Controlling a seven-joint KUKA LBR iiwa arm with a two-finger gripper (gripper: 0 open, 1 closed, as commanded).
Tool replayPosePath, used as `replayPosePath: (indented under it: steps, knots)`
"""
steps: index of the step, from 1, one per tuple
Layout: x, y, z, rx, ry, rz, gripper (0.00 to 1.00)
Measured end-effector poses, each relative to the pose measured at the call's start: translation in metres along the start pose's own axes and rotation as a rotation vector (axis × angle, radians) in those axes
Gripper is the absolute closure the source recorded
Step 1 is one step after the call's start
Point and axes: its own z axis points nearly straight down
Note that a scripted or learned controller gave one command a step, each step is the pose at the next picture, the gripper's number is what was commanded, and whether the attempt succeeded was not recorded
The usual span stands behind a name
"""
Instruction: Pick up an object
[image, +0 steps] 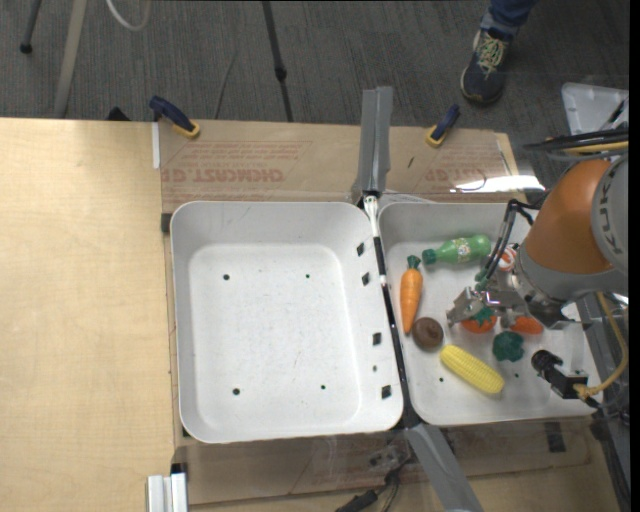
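Jaws (478, 306) low in right bin (432, 400); wooden bench (80, 300), grey carpet (200, 50).

Cardboard sheet (300, 160) behind white bins (190, 300): red upside-down print, roughly "CHEMCAST"; smaller line beside it illegible.

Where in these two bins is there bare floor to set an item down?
The left bin is bare wall to wall. The right bin is crowded: carrot, green bottle, corn and end effector fill its middle; a bare strip runs below the corn.
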Motion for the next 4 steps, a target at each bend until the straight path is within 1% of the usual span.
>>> replayPosePath:
  steps: [1,2,3,4]
  knots:
    - [-0.001,0.0,-0.008,0.002,0.0,0.004,1.0]
    - [-0.004,-0.003,-0.113,-0.001,-0.002,0.12,1.0]
    - [-0.022,0.006,-0.087,0.0,0.0,-0.083,1.0]
    - [0.031,-0.042,-0.162,-0.001,-0.002,0.047,1.0]
